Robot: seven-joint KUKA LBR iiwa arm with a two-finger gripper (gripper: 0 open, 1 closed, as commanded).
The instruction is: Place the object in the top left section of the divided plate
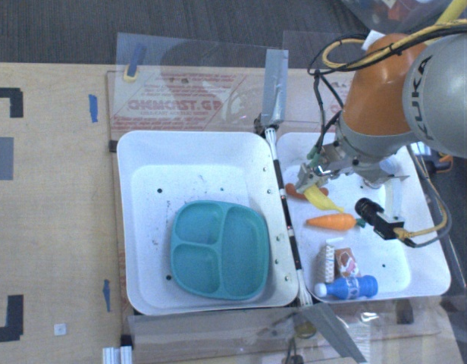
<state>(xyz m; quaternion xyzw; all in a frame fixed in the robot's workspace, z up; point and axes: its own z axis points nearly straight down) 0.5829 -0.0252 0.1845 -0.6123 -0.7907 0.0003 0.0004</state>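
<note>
Divided plate (218,250): teal, lying flat in the left bin (142,203) on the surface, all compartments bare, the top left section (197,224) included. The candidate objects lie in the right bin (423,271): a yellow piece (318,198) touching a small red-orange piece (294,191), a toy carrot (332,221) just beside them, and a small box (338,264) and a blue bottle (347,287) nearer the front wall. The claw (317,174) hangs directly above the yellow and red-orange pieces; whether it is spread or pressed together cannot be told from this angle, and nothing is visibly pinched. Probable faults from here: the two touching pieces may be caught together or pushed apart on contact; a rounded piece may slip out during the lift; the carry must clear the walls between the bins; and a release placed slightly off would drop the object into the neighbouring compartment.
</note>
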